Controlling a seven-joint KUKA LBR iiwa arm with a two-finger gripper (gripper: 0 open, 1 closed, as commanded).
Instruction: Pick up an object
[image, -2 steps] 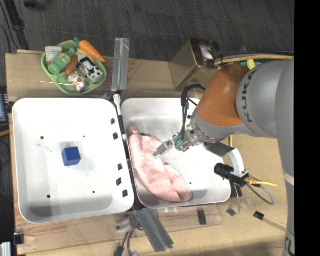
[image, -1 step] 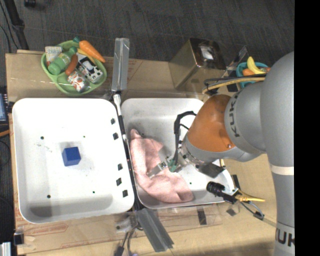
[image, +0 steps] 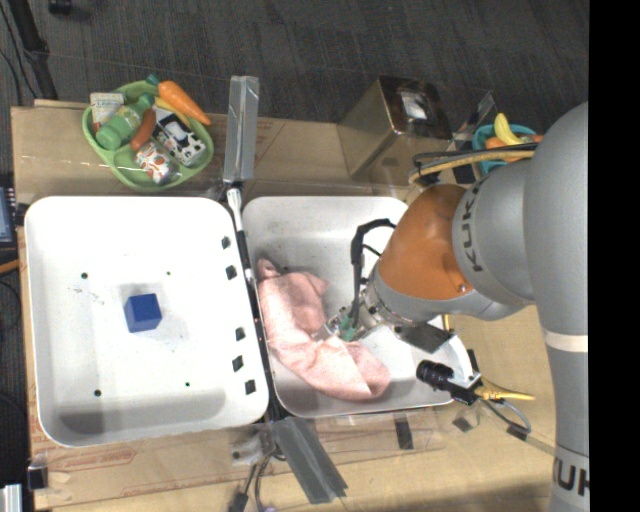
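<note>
A crumpled pink cloth (image: 305, 330) lies in the right bin (image: 300, 215), along its left and front side. My gripper (image: 345, 326) is low in that bin at the cloth's right edge, under the orange band of the arm (image: 430, 255). A small teal thing shows at the gripper's tip, touching the cloth. A blue cube (image: 143, 311) rests near the middle of the left bin (image: 60, 230), far from the gripper.
A green bowl (image: 150, 128) of toy food sits behind the left bin. A cardboard box (image: 395, 120) and some yellow and teal items (image: 500, 135) stand behind the right bin. A metal divider (image: 240, 130) runs between the bins.
</note>
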